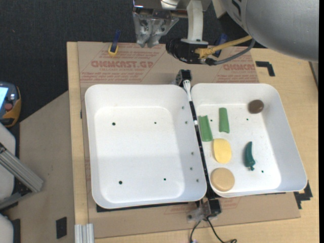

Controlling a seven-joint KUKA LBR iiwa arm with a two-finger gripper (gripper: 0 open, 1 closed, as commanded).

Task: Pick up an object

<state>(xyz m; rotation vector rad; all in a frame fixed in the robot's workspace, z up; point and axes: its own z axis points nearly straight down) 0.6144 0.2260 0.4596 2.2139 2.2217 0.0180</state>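
- The two-finger metal gripper hangs at the far edge of the scene, above the brown cardboard sheet beyond the bins, well apart from every object. Nothing sits between its fingers; how wide they stand I cannot tell at this angle.
- The shallow white right bin holds all the loose items, so any pick has to happen there; the shallow white left bin lies beside it, their inner rims touching.
- Two flat green rectangular strips lie near the right bin's left wall: the longer green strip just beside the rim, the shorter green strip a little to its right and farther back.
- A pale yellow rounded block sits nearer, with a tan round disc at the near edge, close to it.
- A dark teal curved piece lies right of the yellow block, and a small brown round lump rests alone at the far right.
- Judging by the layout, the brown lump looks the easiest target, since it has open floor around it for the fingers, whereas the longer strip hugs the wall.
- The pick has not yet begun; the arm must first travel right and nearer, then descend.
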